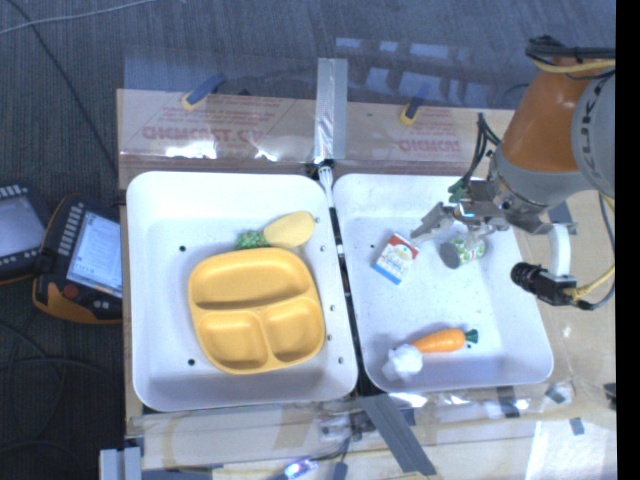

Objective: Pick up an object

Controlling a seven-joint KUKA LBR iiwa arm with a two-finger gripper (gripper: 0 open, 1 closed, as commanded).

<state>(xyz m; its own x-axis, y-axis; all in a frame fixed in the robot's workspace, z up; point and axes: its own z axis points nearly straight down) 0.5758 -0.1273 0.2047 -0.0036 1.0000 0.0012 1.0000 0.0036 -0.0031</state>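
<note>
Item: gripper [462, 230] low in right bin [520, 363], above a small grey-green object [467, 251]; jaw state cannot be told; nothing visibly lifted, pick-up not yet done

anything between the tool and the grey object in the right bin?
Nothing visible. The tool sits right over the small grey object near the far right of the right bin. The little carton lies to its left, the carrot nearer the front; both are clear of it.
</note>
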